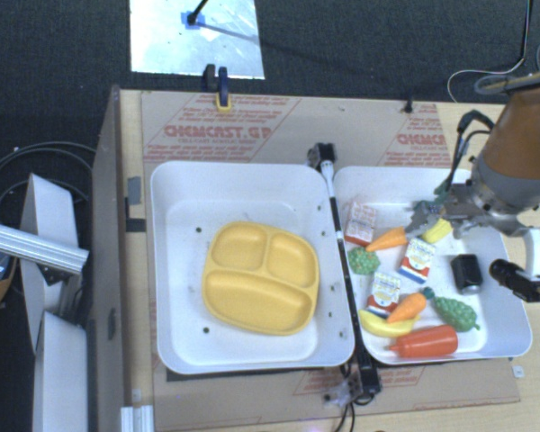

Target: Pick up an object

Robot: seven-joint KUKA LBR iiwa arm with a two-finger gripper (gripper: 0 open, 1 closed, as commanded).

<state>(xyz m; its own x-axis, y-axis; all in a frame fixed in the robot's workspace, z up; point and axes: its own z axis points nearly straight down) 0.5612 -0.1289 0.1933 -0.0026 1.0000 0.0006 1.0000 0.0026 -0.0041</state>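
Hovering claw (429,216) just above yellow block (438,231), right bin (508,331).

Divided plate (261,277) in left bin (175,241); toy foods (405,282) in right bin (513,331).

gripper (429,214) over right bin (513,331) w/ toy food; yellow tray (261,277) in left bin (175,241).

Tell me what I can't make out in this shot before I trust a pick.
- Pincer: too small and blurred in the camera view to tell open from shut, or whether it touches anything.
- Yellow item beside it: partly covered by the pincer, so its identity is unclear.
- Arm: cut off by the right edge.
- Small cartons: print too small to read.
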